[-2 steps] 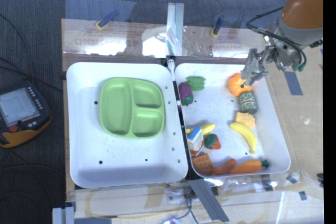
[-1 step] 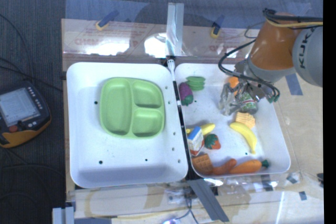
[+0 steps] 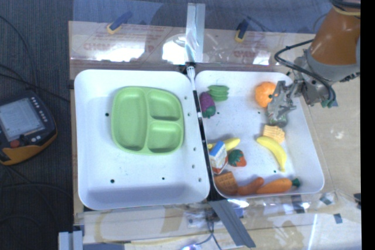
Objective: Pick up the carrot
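1. A handheld pendant [image 3: 24, 126] lies on the dark floor, well left of the bench.
2. The left bin [image 3: 94, 184] holds a green tray [image 3: 146, 120] with three compartments, all bare; the tray sits in the bin's upper middle.
3. The right bin [image 3: 310, 167] touches the left one along the shared wall and holds toy food.
4. Against that wall, near the top, lie a purple eggplant [image 3: 207, 103] and, just right of it and a little higher, a green vegetable [image 3: 218, 91].
5. Lower down sit a small carton [image 3: 217, 156], a yellow piece [image 3: 230, 143] beside it, and a strawberry [image 3: 235, 157].
6. A brown item [image 3: 226, 182] rests in the bottom left corner of this bin, and a sausage-like piece [image 3: 251, 186] is next to it.
7. The carrot [image 3: 275, 186] lies flat along the bin's bottom wall, green end pointing right, touching that piece.
8. A banana [image 3: 274, 151] lies above the carrot, and a yellow block [image 3: 273, 134] is just above the banana.
9. An orange [image 3: 265, 93] sits near the top, just left of the gripper [image 3: 280, 107].
10. The gripper hangs over the yellow block, well apart from the carrot; whether its fingers are spread or pressed together cannot be told.
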